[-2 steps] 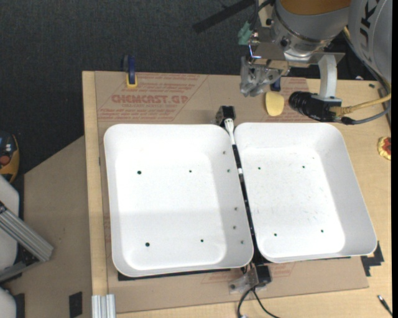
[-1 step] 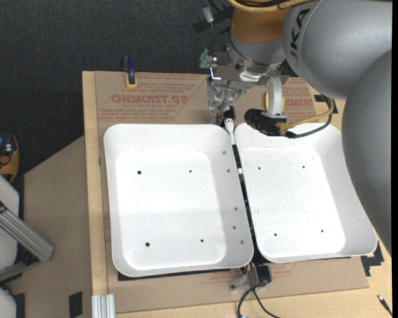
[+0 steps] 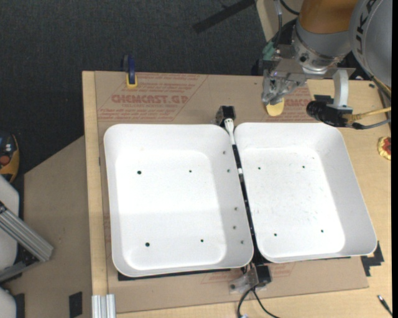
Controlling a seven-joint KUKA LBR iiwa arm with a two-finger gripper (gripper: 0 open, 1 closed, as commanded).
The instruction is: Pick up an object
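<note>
Closest to us, a small black clip [image 3: 259,274] sits at the front edge where the two bins meet, and a dark wire [image 3: 249,304] curls away from it.

The left bin [image 3: 112,186] is white and shallow with round corners. Its floor shows four tiny dark dots. The front part of its floor is bright and the back part is in soft shade.

The right bin [image 3: 354,180] is the same kind of white tray, just beside the first one. Its floor also has four tiny dark dots, plus lots of very fine grey specks. A thin black strip [image 3: 240,180] runs between the two bins, and it ends at another black clip [image 3: 225,115] on the far side.

Both bins lie on a brown board [image 3: 180,93] with red letters printed on it, on top of the tabletop [image 3: 56,180]. A little blue and yellow clamp [image 3: 130,70] grips the far edge of the board.

Farther back on the right is the yellow lump [image 3: 274,109]. It is small, soft-looking and pale yellow, like a bit of sponge or cheese. It is over the brown board, just past the far left corner of the right bin, not inside any bin.

The gripper [image 3: 276,99] hangs right above it. Its fingers [image 3: 269,94] are narrow and pinch the top of the yellow lump, and the rest pokes out below them. Behind is the grey arm with its orange band [image 3: 326,15].
</note>
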